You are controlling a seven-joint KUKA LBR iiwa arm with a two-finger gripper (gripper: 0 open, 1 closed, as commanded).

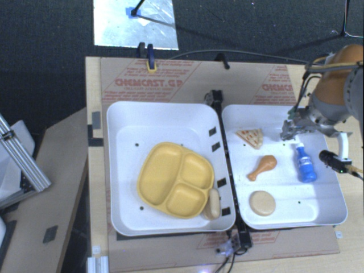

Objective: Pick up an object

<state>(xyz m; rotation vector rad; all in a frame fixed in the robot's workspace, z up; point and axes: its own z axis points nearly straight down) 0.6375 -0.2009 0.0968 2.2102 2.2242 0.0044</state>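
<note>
Right bin [330,209]: bottle [305,164], drumstick [262,166], wedge [251,136], disc [263,202]. Gripper [288,131] hovers above the bottle's cap; you cannot tell its state. Your risk: a descent clips the cap and rolls the bottle away.

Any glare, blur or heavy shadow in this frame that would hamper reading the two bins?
Camera view: lighting over both bins is even, shadows soft. The yellow tray, drumstick and blue bottle read sharply. Strong glare sits on the shiny sheet beyond the bench. The gripper is small and slightly soft, so its fingers are hard to read. The bench edges look straight, without evident distortion.
</note>
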